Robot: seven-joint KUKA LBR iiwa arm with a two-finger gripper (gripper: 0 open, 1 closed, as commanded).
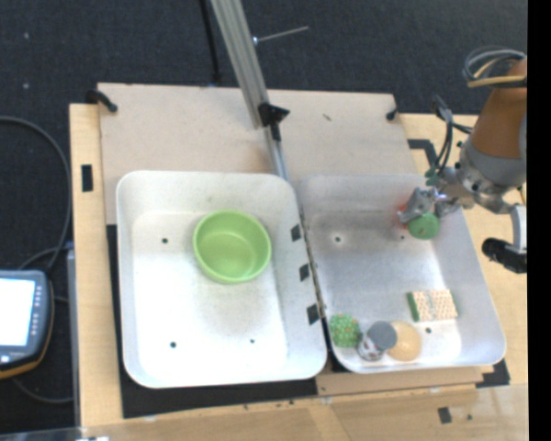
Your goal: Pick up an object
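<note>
My gripper (pixel 423 213) reaches in from the right over the far right part of the right bin (pixel 367 246). A small round green object (pixel 424 227) sits between its fingertips, and the gripper is shut on it. A bit of red shows at the gripper's left side. Along the right bin's near edge lie a bumpy green ball (pixel 343 329), a grey round piece (pixel 379 338) and a pale orange round piece (pixel 405 341). A checkered tan block (pixel 432 305) lies just above them.
A light green bowl (pixel 231 246) stands in the middle of the left bin (pixel 156 338). A slanted metal pole (pixel 248 62) rises from between the bins at the back. A handheld screen (pixel 9 315) rests at the far left, off the bench.
</note>
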